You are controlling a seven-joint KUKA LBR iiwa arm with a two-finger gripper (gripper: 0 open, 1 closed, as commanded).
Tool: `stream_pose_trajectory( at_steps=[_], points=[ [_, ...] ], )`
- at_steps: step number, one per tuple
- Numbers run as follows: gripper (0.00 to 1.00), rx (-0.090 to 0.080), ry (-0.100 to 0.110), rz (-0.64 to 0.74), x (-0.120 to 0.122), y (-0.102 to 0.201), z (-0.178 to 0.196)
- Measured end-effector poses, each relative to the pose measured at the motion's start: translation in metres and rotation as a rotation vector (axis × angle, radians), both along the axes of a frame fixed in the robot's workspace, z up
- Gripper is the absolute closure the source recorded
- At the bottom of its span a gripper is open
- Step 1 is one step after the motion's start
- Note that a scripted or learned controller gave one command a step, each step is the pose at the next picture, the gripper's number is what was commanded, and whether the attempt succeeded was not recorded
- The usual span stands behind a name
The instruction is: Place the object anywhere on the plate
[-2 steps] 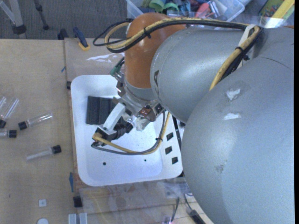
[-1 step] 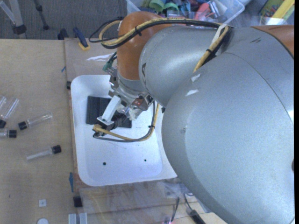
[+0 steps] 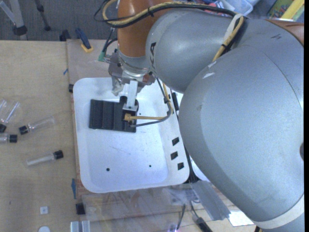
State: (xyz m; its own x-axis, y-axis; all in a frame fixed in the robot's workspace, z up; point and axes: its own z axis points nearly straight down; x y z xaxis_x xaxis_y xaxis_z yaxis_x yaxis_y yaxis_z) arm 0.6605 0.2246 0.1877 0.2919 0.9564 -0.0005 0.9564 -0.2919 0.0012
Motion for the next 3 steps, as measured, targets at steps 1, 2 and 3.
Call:
stream_pose_trajectory(
  at_steps=[1, 2, 3],
  points=[
    [1.0, 0.0, 0.002, 0.181, -0.075, -0.015, 0.148],
    [1.0, -0.002, 0.007, -0.339, -0.096, 0.0, 0.124],
    [1.0, 0.003, -0.002, -0.642, -0.048, 0.0, 0.222]
  ],
)
